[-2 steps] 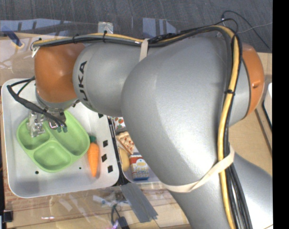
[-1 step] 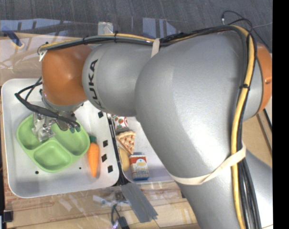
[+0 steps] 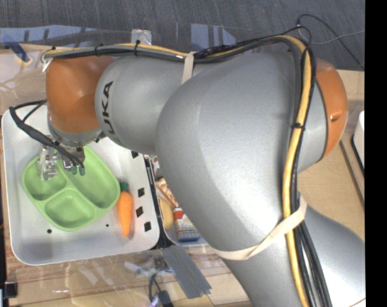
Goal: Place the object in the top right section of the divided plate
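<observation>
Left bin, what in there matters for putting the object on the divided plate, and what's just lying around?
Part of the job:
green divided plate
claw, over the plate
carrot, beside the plate

Lying about:
packets in the right bin
tape on the bench edge

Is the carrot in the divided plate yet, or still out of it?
Out. The carrot lies on the left bin's floor beside the green divided plate's right edge, while the gripper hovers over the plate.
</observation>
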Robot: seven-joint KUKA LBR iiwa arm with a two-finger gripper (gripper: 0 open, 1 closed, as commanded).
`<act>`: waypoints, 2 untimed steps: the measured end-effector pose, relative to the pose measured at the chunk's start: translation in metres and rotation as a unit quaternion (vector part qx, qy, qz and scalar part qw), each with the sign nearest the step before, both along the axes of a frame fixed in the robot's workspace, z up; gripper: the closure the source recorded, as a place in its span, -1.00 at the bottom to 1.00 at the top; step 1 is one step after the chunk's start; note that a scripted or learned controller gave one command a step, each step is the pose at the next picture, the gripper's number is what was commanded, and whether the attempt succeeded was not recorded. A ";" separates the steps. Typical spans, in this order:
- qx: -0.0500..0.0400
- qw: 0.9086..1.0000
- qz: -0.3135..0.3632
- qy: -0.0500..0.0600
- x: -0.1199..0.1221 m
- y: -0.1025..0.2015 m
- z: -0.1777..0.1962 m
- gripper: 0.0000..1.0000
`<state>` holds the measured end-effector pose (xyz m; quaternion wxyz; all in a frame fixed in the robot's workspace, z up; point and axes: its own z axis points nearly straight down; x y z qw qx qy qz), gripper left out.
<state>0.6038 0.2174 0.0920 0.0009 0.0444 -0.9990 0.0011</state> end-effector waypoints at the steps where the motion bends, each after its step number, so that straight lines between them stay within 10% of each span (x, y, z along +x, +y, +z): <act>1: 0.002 0.997 0.081 -0.005 0.009 -0.039 0.216 1.00; 2: 0.001 0.993 0.118 -0.001 -0.037 0.002 0.182 1.00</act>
